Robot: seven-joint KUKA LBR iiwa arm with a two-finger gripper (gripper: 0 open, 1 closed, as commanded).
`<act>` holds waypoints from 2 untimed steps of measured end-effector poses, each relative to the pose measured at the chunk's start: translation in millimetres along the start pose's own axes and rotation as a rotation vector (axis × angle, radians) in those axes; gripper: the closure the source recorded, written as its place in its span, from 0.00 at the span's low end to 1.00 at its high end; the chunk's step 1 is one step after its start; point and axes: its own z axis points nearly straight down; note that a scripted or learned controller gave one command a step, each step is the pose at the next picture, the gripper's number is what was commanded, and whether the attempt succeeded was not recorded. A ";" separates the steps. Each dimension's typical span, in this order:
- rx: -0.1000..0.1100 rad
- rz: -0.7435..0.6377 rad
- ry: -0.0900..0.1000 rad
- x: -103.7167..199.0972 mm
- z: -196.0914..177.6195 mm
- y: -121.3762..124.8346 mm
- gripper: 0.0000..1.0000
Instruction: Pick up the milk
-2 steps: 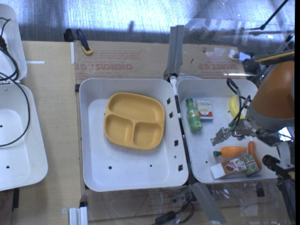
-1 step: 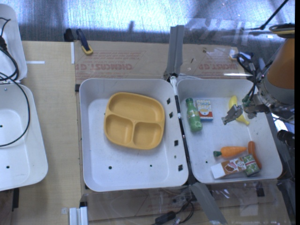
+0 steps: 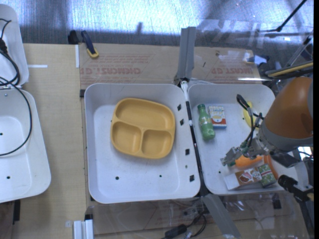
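Arm [image 3: 291, 113] enters from the right, its orange band covering the right bin's [image 3: 219, 183] right wall. Gripper [image 3: 233, 157] low over the near-right part of that bin; fingers lost in cables and clutter, cannot tell whether spread or closed, or gripping anything. Small milk carton [image 3: 217, 116] lies flat in the far-middle of the right bin, just right of the green bottle [image 3: 205, 122], apart from the gripper. An orange item [image 3: 249, 161] and a flat printed box [image 3: 249, 176] sit near the gripper, part-hidden by the wrist. Yellow object [image 3: 247, 114] mostly blocked by a black cable. Left bin [image 3: 99, 173] holds a yellow divided plate [image 3: 143, 128], with open floor around it.
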 end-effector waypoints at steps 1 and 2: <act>-0.003 0.033 -0.003 -19.4 -67.8 60.6 0.00; -0.002 -0.275 -0.001 -11.6 -24.2 -2.0 0.00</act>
